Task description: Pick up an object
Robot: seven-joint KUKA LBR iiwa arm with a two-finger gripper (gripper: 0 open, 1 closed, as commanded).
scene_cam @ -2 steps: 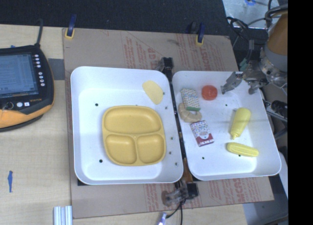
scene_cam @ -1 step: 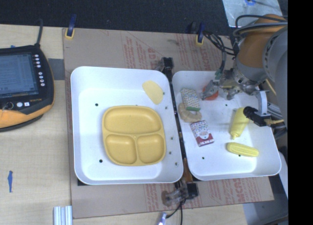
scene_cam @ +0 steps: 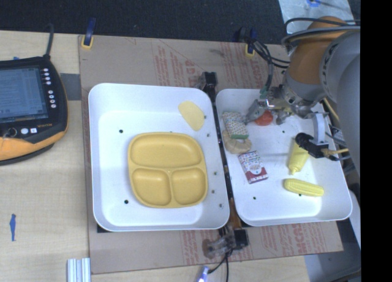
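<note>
Two white bins. Left bin [scene_cam: 104,152]: 1 yellow divided tray [scene_cam: 166,168], plus 1 pale yellow slice [scene_cam: 192,115] just beyond the tray. Right bin [scene_cam: 275,210]: 1 gripper [scene_cam: 267,110] low at far end, fingers spread astride 1 small red item [scene_cam: 264,119], not clamped on it. Nearer than the red item: 1 sandwich [scene_cam: 236,132], 1 red packet [scene_cam: 253,167], 1 yellow bottle [scene_cam: 297,159], 1 corn cob [scene_cam: 303,187].

End effector [scene_cam: 267,110] low over right bin [scene_cam: 275,210], at red object [scene_cam: 264,118], yellow tray [scene_cam: 166,169] in left bin [scene_cam: 110,152]
</note>
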